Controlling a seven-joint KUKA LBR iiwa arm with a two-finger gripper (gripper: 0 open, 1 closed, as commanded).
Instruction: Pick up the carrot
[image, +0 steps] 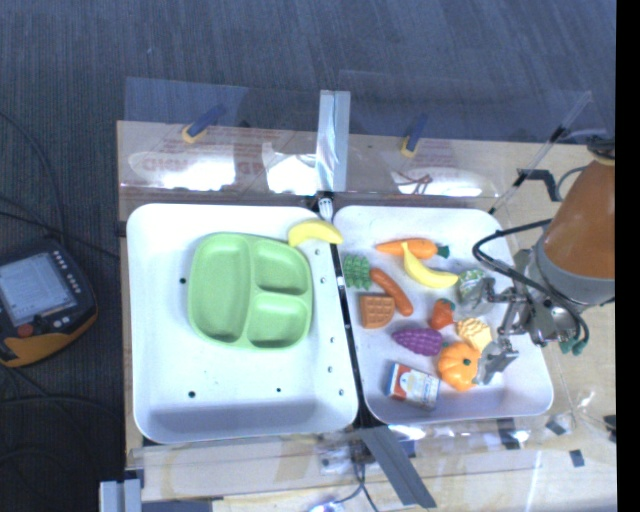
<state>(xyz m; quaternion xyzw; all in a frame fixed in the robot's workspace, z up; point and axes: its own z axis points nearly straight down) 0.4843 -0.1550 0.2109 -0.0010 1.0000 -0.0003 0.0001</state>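
The carrot (404, 246) is orange with a green stalk end pointing right. It lies flat near the back of the right bin (520, 398), just above a yellow banana (428, 270). My gripper (492, 326) hangs over the right side of that bin, among the toy foods there. It is below and to the right of the carrot, well apart from it, and the carrot lies free.
The right bin also holds a red sausage (391, 289), a waffle (376, 311), a purple piece (417, 341), an orange pumpkin (457, 366) and a small carton (412, 384). A second banana (315, 233) rests on the divider. A green compartment plate (250, 290) sits in the left bin.
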